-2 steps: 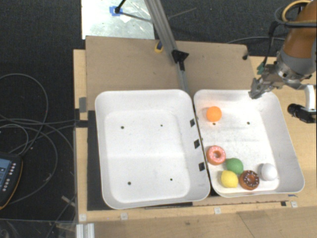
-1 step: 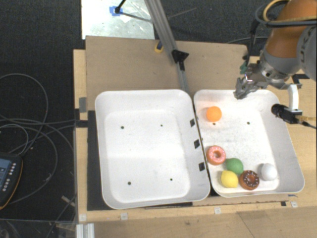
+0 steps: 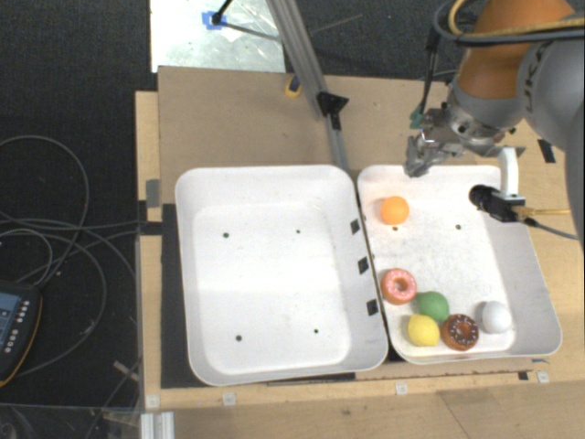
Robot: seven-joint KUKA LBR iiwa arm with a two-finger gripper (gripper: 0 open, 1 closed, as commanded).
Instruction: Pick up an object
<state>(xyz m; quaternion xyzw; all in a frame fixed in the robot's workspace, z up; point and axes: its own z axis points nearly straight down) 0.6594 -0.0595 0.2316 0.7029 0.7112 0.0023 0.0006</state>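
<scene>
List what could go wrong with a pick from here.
1. The gripper hangs over the right bin's far rim, off the orange ball; a straight descent may strike the rim.
2. The pink donut, green ball, yellow ball, chocolate donut and white ball crowd together; fingers could nudge neighbours.
</scene>
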